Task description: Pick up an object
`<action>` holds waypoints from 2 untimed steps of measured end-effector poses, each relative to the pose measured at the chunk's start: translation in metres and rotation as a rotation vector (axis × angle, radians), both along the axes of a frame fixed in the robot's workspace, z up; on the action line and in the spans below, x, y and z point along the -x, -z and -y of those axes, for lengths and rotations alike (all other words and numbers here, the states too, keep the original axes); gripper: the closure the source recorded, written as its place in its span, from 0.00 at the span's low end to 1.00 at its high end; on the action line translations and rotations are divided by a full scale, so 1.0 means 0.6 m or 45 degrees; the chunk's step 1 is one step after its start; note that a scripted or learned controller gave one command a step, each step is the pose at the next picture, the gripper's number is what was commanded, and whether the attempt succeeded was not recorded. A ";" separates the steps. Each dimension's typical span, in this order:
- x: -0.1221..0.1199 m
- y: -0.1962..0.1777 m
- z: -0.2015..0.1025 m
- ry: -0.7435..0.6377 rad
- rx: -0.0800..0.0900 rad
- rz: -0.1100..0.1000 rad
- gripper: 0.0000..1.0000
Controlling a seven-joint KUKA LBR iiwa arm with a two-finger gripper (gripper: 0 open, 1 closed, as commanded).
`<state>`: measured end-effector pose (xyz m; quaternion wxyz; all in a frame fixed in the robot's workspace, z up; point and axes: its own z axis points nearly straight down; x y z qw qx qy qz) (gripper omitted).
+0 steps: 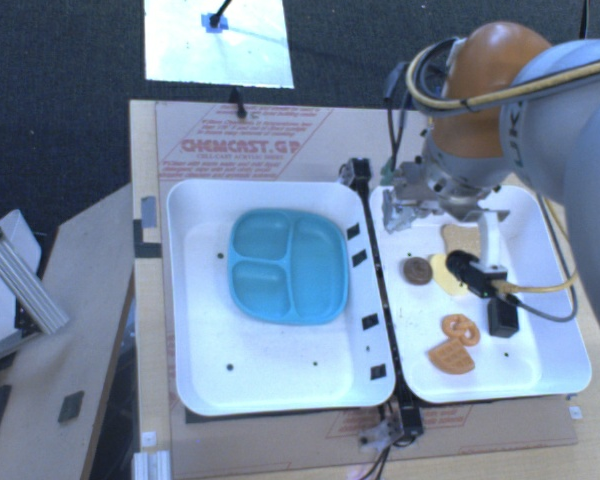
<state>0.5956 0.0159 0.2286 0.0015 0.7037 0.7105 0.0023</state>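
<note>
Over the right bin (565,363) the grey arm (570,118) reaches in, its gripper (400,211) hanging low near the bin's upper left corner; from where I stand I cannot tell how it is set. Beside it on the bin floor lies a brown round cookie (417,270), touching a pale yellow piece (448,278). Nearer the front sit an orange pretzel (461,328) and an orange wedge (451,357). Left of these, the other bin (195,368) carries a blue divided plate (286,265).
</note>
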 end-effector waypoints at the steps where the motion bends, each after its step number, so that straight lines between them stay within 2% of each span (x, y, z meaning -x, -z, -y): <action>1: -0.044 -0.015 -0.079 -0.001 -0.001 -0.001 1.00; 2: -0.095 0.016 -0.143 0.002 -0.001 -0.002 1.00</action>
